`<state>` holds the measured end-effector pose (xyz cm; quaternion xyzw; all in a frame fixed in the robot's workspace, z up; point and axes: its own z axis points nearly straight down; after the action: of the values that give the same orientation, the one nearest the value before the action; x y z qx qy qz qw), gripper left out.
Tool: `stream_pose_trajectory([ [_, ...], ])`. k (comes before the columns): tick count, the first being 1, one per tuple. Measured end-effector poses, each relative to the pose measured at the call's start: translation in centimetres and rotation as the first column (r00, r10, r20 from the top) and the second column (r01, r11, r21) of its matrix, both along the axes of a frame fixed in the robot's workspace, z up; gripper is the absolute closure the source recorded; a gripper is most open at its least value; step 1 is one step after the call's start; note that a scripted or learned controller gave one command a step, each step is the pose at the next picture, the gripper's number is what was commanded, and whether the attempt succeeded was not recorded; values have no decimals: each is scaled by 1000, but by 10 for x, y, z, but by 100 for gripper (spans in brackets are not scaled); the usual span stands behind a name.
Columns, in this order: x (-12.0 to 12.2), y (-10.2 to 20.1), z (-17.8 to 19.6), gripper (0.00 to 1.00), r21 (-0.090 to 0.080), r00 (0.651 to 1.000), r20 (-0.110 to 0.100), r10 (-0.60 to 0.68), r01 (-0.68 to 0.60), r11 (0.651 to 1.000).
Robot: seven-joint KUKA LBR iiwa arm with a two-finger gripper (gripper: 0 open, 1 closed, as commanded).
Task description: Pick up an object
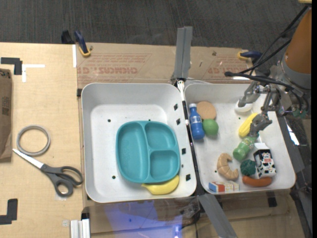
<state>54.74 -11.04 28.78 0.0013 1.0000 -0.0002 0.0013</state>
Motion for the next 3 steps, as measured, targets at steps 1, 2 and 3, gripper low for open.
stream_pose_trajectory([
  [1,8,-11,-169,0,1,958,-2,288,-288,958],
  [2,49,18,-195,0,-1,954,1,301,-301,954],
  [3,35,17,-196,0,1,984,-1,180,-180,984],
])
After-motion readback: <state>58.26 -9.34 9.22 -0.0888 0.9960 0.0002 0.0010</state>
